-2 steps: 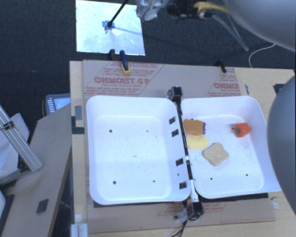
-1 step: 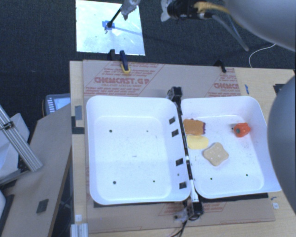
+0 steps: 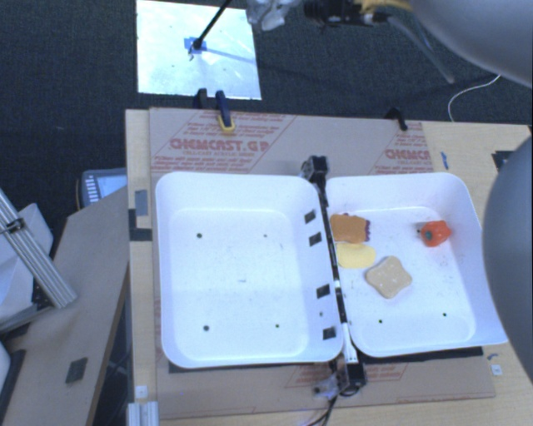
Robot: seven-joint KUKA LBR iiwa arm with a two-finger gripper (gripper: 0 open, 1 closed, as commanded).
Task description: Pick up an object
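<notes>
The right bin [image 3: 454, 195] holds several small items. An orange-brown piece [image 3: 350, 227] lies against its left wall, with a flat yellow piece [image 3: 357, 257] just below it. A beige bread-like slice [image 3: 389, 277] rests near the bin's middle. A red-orange round item [image 3: 433, 233] sits toward the right wall. My gripper [image 3: 268, 12] is high at the top edge of the camera view, beyond the bins' far side and well away from all the items. The grey arm [image 3: 475, 33] stretches across the top right corner.
The left bin [image 3: 166, 250] stands beside the right one, joined along a clipped seam [image 3: 325, 250]. Both rest on a cardboard sheet [image 3: 250, 141] held by clamps [image 3: 223, 110]. A shiny metal plate [image 3: 196, 50] lies behind. Part of the arm blurs the right edge [image 3: 512, 250].
</notes>
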